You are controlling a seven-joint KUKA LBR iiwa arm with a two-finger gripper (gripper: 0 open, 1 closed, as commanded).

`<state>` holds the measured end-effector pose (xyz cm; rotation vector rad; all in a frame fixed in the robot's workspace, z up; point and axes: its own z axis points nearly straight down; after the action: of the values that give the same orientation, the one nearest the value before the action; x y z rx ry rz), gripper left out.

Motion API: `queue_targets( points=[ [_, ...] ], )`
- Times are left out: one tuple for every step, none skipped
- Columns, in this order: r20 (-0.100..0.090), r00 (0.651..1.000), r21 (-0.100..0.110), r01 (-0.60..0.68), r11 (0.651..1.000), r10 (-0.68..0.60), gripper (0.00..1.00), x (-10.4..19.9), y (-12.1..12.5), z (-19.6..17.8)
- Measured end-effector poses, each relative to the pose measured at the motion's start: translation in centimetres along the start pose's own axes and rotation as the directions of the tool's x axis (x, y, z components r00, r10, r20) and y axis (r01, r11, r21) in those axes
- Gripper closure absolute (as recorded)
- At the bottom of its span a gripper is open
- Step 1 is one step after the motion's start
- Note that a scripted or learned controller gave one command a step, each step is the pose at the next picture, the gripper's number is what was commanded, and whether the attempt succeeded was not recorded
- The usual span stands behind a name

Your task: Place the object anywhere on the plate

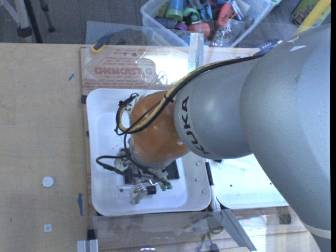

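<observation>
The grey arm's pincer point(140, 189) hangs low in the shallow white left bin point(100, 140) at lower centre; whether it is parted or clamped, I cannot tell. The object's and plate's places cannot be told; the risk is a blind, empty grasp.

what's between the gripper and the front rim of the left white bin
In the camera view, only bare white bin floor lies between the gripper and the front rim of the left shallow white bin.
</observation>
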<state>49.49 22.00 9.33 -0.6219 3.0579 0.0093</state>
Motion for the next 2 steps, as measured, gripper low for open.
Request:
queue_targets(
  points=[
    [0.007,0.995,-0.017,0.1,0.995,-0.1,0.0,1.8,-4.1,0.1],
    [0.001,0.982,0.0,-0.19,0.982,0.19,0.0,-0.3,0.6,0.0]
  ],
)
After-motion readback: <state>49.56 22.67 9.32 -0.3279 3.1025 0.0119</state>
